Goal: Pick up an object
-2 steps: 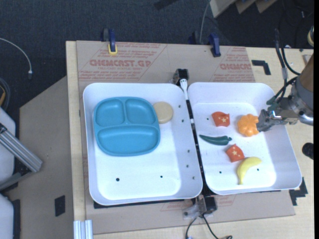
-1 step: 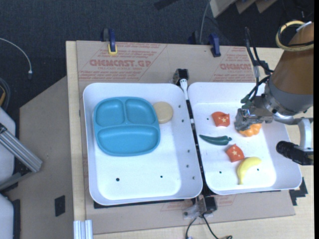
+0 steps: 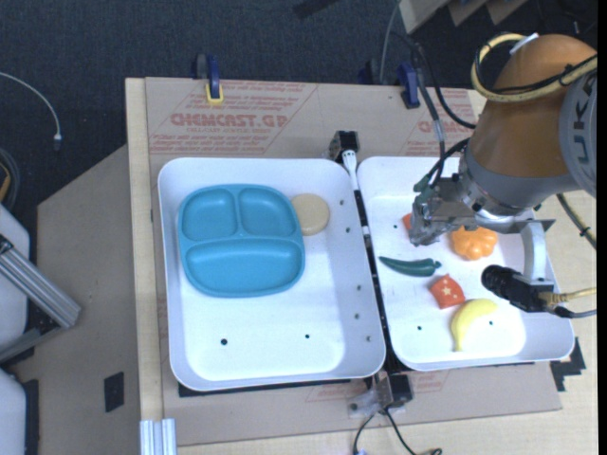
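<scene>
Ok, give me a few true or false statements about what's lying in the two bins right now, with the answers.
1. The blue divided plate lies in the left bin. True.
2. The yellow banana lies in the left bin. False: it is in the right bin.
3. The green pepper lies in the right bin. True.
4. The round beige piece sits on the far left of the plate. False: it sits by the plate's right edge.

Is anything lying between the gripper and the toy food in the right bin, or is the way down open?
Nothing visible does. The gripper hangs directly over the right bin, with the green pepper just below it in view and the orange pumpkin-like toy beside it.
</scene>
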Controlling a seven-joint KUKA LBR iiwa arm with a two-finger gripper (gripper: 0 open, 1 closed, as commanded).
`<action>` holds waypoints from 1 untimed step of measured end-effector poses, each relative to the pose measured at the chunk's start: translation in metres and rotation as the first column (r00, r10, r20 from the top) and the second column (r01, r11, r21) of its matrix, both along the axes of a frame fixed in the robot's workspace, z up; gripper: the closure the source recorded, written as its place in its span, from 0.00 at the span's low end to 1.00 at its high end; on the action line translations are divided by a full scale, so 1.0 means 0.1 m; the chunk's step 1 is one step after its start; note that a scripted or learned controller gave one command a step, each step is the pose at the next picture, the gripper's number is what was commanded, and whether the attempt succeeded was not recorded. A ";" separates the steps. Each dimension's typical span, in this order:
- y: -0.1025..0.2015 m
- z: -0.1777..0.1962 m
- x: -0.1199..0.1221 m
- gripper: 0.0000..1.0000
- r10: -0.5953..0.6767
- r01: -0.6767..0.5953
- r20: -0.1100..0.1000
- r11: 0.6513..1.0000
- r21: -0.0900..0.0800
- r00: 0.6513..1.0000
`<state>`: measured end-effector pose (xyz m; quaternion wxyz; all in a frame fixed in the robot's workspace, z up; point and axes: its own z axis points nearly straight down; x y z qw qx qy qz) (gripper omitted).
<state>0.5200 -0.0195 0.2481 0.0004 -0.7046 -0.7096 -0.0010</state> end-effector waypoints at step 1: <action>0.56 -0.19 0.05 1.00 -0.001 0.001 -0.005 1.000 0.001 1.000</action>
